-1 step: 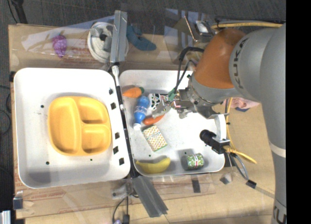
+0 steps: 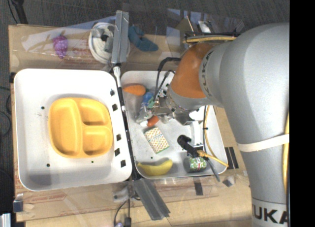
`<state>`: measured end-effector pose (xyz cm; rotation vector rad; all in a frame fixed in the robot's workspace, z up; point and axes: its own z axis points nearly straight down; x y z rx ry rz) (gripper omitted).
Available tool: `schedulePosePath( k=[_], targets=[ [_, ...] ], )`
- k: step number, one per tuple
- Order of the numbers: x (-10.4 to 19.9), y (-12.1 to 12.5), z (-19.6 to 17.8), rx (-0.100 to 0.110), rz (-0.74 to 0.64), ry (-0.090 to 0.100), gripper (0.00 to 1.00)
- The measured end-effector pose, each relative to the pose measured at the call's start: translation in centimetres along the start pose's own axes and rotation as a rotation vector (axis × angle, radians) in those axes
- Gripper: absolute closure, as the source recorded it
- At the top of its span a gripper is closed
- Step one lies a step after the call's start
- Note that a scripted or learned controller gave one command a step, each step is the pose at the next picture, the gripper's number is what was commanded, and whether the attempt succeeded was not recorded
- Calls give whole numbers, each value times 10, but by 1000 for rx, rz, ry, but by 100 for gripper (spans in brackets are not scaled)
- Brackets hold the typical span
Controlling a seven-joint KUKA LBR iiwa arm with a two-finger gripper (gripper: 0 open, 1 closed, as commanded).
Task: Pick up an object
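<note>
While the gripper (image 2: 153, 109) is lowered in the right bin (image 2: 216, 169), a small red object (image 2: 153, 120) is seen just below it, touching or nearly so (jaw state cannot be told). An orange carrot (image 2: 134, 90) lies up-left, its long axis left-right.

Wooden bench (image 2: 236, 181) bearing two white bins (image 2: 29, 172)

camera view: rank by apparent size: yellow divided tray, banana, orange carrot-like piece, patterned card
1. yellow divided tray, by far the largest.
2. banana.
3. patterned card, close to the banana in area; that pair is unsure.
4. orange carrot-like piece, smallest.
</note>
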<state>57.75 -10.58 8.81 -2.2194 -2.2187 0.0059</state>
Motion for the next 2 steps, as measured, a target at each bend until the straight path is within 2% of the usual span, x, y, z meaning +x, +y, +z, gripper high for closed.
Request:
schedulePosePath(
  k=[1, 2],
  targets=[
    [-1, 1, -9, 4, -3, 0, 100],
    [26, 79, -101, 0, -340, 0, 100]
  ],
)
